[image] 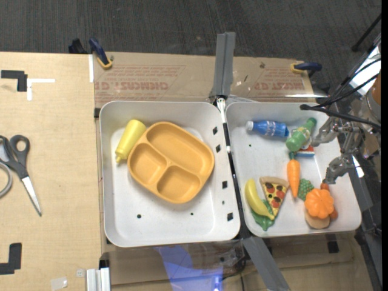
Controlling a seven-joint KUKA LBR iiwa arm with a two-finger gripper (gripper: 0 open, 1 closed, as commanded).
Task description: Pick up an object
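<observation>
Orange toy pumpkin sits lowest in the right bin, resting on a brown round piece, just below the lower of the two fingers. The gripper hangs over the right side of that bin with its fingers spread wide and nothing between them; bare white bin floor shows in the gap.

Working outward from the fingers: a small green broccoli lies just beside the lower one, touching the pumpkin, and the carrot stands lengthwise just beyond it. Near the upper finger is a green bottle, with a blue bottle lying on its side further off. Further still are the pizza slice and the banana, side by side and touching. Well apart, the left bin holds a yellow divided tray and a yellow squeeze bottle; scissors lie on the bench.

I judge this as the approach step: no object is chosen or gripped yet. Next, the move calls for centring the fingers over one piece, likely the pumpkin or broccoli, descending and closing without nudging its crowded neighbours.
</observation>
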